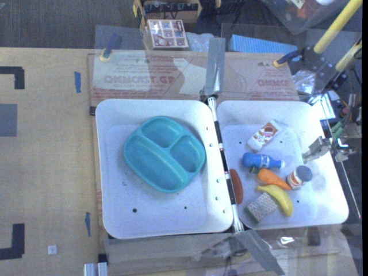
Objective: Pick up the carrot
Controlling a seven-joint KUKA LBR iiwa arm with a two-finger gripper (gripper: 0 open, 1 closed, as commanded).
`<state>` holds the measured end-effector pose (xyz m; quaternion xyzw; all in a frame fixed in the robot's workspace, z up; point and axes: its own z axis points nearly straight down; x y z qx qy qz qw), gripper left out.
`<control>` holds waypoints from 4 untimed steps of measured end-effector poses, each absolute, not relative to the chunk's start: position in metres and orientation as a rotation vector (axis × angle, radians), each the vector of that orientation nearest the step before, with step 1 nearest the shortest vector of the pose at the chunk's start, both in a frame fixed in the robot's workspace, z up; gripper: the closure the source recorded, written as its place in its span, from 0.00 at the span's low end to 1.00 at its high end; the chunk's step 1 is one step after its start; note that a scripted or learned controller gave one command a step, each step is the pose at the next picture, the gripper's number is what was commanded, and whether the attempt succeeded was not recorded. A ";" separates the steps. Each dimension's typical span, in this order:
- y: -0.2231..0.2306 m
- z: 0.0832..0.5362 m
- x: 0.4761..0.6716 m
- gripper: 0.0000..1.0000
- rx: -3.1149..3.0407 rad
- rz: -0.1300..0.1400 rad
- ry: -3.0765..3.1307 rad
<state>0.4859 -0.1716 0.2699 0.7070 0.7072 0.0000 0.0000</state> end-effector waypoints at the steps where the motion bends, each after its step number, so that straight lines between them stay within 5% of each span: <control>1: -0.136 0.177 0.527 0.00 1.400 0.001 2.813; 2: -0.134 0.088 0.534 0.00 1.185 0.004 2.898; 3: -0.135 0.098 0.535 1.00 1.187 0.006 2.895; 4: -0.084 0.185 0.572 1.00 1.344 0.001 2.838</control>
